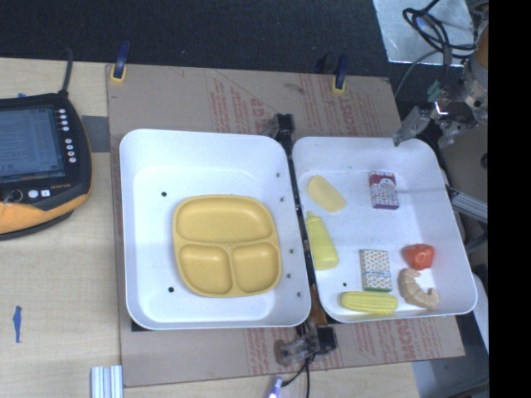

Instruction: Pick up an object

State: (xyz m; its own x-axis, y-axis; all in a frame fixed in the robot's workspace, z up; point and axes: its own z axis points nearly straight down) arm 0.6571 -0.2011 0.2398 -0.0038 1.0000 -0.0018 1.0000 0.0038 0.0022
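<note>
My gripper (431, 133) hangs over the far right corner of the right bin (352, 151), open, with nothing between its fingers. Below it in that bin lie a small red and white box (382, 190), a pale yellow oval piece (326, 193), a yellow bottle (321, 240), a patterned box (375, 269), a red tomato (419, 256), a beige curled piece (416, 289) and a corn cob (369, 303). The red and white box is the nearest of them to the gripper. The left bin (149, 164) holds a yellow divided tray (226, 245).
A control tablet (37, 160) rests on the bench at the far left. Blue clamps (120, 60) (339, 73) pin the cardboard sheet at its far edge. Cables (427, 23) loop above the gripper at the top right.
</note>
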